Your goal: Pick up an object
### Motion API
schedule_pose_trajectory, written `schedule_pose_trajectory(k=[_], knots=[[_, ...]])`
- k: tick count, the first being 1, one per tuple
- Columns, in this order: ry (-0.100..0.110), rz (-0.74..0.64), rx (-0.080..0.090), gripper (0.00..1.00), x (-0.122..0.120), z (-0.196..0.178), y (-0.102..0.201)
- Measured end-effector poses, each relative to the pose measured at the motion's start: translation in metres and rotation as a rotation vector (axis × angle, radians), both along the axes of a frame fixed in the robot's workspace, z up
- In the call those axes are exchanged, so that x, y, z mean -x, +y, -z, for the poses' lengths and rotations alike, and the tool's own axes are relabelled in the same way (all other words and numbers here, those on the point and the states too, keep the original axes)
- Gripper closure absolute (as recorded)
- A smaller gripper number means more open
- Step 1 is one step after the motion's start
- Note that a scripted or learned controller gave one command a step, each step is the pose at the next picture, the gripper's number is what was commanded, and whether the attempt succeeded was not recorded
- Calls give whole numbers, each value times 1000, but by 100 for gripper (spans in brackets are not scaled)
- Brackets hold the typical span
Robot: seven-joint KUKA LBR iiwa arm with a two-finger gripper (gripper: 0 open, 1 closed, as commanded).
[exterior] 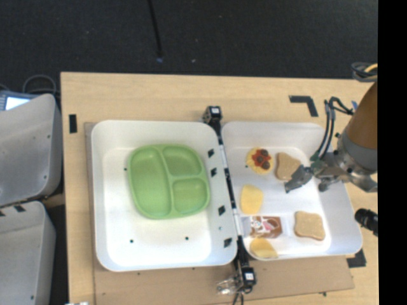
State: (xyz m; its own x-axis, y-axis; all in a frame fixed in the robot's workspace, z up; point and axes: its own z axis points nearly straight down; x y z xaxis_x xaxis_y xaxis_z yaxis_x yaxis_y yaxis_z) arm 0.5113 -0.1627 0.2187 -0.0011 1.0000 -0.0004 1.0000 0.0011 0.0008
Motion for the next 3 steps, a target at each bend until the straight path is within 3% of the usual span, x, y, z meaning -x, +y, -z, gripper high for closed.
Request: schedule_pose_trajectory(k=[2,3], knots=[[5,3,0,0,-3,107,-9],[2,5,1,0,-3,119,-10]])
